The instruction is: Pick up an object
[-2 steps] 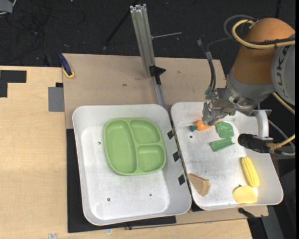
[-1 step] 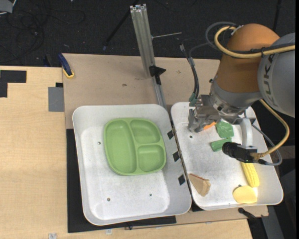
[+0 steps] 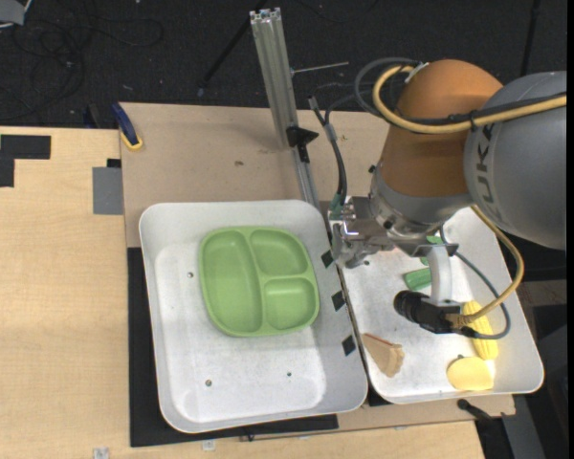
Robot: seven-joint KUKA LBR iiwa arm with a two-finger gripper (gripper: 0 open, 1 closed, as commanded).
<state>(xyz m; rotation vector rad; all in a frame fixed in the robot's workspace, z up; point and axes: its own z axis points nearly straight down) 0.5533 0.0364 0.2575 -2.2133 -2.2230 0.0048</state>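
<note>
My gripper [image 3: 352,244] hangs low over the far left part of the right bin [image 3: 416,382], close to the rim it shares with the left bin. The bulk of the wrist hides what lies under it. In the right bin, a tan wedge-shaped piece [image 3: 385,355] lies near the front left. A yellow rounded object [image 3: 471,374] sits at the front right, with a yellow ridged piece [image 3: 485,333] just behind it. A small green piece [image 3: 418,279] lies mid-bin, to the right of the gripper.
The left bin [image 3: 172,352] holds a green divided plate [image 3: 259,280] in its far half. An aluminium post [image 3: 275,84] rises behind the bins. Tan board surrounds the bench on the left.
</note>
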